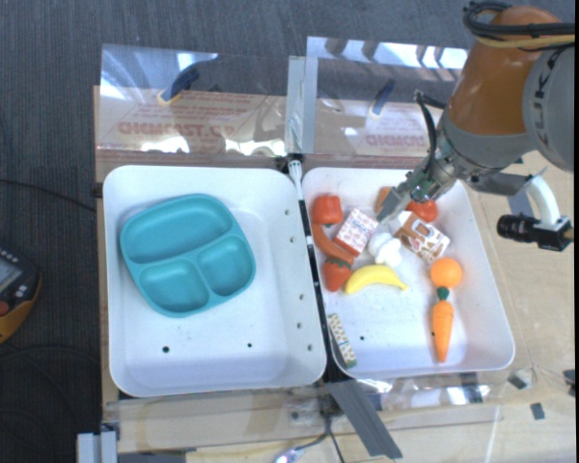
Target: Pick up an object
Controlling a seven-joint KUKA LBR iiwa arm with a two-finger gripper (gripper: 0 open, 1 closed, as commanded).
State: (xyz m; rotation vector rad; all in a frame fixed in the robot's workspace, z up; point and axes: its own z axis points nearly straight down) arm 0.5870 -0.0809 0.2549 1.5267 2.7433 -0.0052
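Toy food lies heaped in the right bin (482,340), directly under and below-left of the gripper (405,201). Whether its jaws are apart or together cannot be told. A small red piece (424,211) sits just beside the jaws, the printed carton (356,230) and a second carton (424,240) close below them, and the white egg (390,252), banana (374,279), orange (446,273) and carrot (443,328) farther toward the near rim. The far wall is close behind the jaws. The left bin (193,345) holds a teal divided plate (186,253), well apart from them.
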